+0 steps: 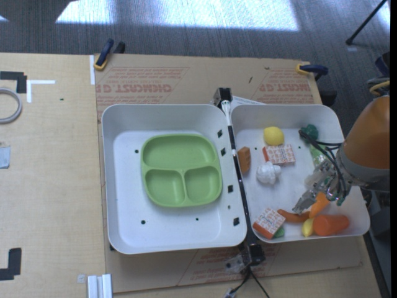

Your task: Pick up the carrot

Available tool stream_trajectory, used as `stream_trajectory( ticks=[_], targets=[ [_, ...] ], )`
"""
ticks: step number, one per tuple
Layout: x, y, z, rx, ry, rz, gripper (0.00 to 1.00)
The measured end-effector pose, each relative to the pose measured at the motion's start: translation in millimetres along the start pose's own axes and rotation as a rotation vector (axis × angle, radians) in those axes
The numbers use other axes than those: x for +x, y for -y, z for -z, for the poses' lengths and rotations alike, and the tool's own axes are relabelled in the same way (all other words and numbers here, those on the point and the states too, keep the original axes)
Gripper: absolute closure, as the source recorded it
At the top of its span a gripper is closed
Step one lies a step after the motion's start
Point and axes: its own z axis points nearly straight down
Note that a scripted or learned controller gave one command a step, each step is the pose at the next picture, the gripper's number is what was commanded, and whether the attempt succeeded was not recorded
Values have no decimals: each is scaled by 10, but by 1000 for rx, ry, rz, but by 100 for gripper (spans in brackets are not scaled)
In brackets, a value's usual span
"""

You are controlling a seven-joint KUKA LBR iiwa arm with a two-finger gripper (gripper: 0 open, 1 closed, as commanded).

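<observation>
While my arm (372,144) reaches in over the right rim of the right bin (338,120), my gripper (313,194) hangs low near that bin's front right corner, and I cannot tell how it is set. Just in front of it lies the carrot (330,224), a thick orange piece close to the front right corner; whether my gripper touches it I cannot tell. A small yellow piece (306,228) sits against the carrot's left end, and a thin orange piece (291,215) lies just left of that. Further left along the front rim lies a red and white packet (268,220). Toward the middle of the bin rests a white lump (268,173), with another red and white packet (280,154) and a yellow ball (273,135) behind it. An orange-brown block (244,159) stands by the left rim. A green divided plate (182,169) lies in the middle of the left bin (121,185).
</observation>
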Motion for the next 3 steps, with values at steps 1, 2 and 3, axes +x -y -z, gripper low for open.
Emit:
stream_trajectory(
  ticks=[1,2,3],
  targets=[
    [-12,-8,99,-2,3,-4,100],
    [-101,-751,834,2,-2,-272,100],
    [-101,-750,834,2,-2,-272,0]
  ],
)
